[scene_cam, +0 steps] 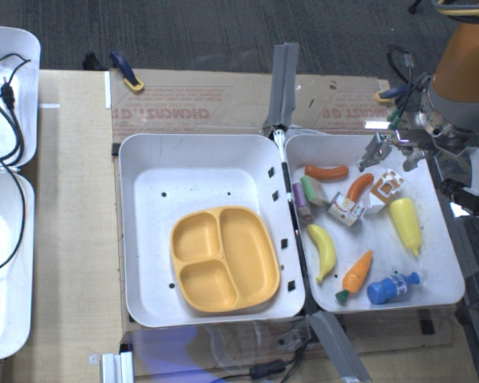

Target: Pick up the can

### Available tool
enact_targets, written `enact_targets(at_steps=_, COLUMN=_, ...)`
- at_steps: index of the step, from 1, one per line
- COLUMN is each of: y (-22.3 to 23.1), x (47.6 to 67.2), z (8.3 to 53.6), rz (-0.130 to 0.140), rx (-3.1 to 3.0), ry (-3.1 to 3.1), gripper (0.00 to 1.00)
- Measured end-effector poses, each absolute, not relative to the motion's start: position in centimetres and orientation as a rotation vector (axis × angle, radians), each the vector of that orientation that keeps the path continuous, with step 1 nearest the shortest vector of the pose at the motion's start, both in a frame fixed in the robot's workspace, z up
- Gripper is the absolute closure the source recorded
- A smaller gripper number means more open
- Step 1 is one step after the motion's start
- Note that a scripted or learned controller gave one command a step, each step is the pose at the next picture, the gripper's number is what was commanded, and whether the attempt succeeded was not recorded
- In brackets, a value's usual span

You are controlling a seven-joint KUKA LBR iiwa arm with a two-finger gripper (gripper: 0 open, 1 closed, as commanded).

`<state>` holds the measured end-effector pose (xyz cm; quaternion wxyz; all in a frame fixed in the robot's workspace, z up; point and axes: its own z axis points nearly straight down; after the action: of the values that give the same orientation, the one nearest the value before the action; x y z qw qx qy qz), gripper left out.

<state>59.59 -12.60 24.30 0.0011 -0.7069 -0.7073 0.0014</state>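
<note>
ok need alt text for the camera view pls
A grey and orange robot arm's gripper hovers at the back edge of the right bin, which holds toy food; a yellow divided plate sits in the left bin.

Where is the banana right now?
The banana lies in the right bin, near its left wall, in the camera view. The carrot is just to its right, and the small carton sits above it.

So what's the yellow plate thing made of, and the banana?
The yellow divided tray looks like smooth matte plastic: one even colour, rounded moulded edges. The banana seems to be toy plastic too, slightly glossy and evenly yellow, though rubber or foam is possible.
</note>
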Motion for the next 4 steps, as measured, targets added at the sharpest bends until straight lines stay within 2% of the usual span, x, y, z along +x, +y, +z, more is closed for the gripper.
enact_targets(at_steps=1, y=-11.7, x=57.2, z=27.9, rz=0.003, rx=-2.002, ry=-2.421, gripper=0.00)
enact_targets(at_steps=2, y=-12.5, x=59.3, z=15.9, rz=0.004, rx=-2.019, ry=-2.404, gripper=0.00)
enact_targets(at_steps=3, y=-12.0, x=58.2, z=11.4, rz=-0.018, rx=-1.973, ry=-2.477, gripper=0.00)
enact_targets(at_steps=4, y=-12.9, x=57.5, z=10.9, rz=-0.031, rx=-1.988, ry=-2.477, gripper=0.00)
